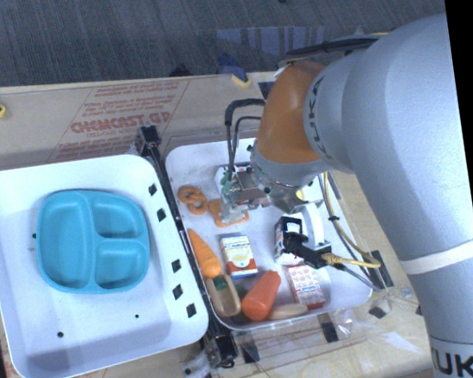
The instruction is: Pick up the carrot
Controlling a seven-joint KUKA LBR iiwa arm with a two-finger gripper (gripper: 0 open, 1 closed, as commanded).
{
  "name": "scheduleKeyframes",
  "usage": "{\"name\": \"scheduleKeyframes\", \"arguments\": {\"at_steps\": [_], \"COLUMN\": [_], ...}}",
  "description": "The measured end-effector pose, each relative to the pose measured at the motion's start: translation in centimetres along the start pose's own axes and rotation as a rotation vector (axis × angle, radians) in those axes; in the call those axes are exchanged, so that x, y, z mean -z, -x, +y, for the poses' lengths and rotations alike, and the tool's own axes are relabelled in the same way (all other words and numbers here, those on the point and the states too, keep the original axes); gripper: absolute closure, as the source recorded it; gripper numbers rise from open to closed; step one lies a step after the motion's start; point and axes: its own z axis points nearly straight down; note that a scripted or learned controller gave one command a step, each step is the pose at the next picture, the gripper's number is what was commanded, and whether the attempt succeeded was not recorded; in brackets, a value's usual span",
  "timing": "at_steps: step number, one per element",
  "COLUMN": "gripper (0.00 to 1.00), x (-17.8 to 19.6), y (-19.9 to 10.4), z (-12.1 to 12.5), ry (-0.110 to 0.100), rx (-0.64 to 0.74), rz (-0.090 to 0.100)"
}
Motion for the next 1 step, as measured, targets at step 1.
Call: {"name": "scheduleKeyframes", "arguments": {"at_steps": [1], "gripper": [0.00], "x": [-0.01], "y": [-0.01], "z": [0.00], "ry": [0.000], "rx": [0.001], "rz": [-0.001]}}
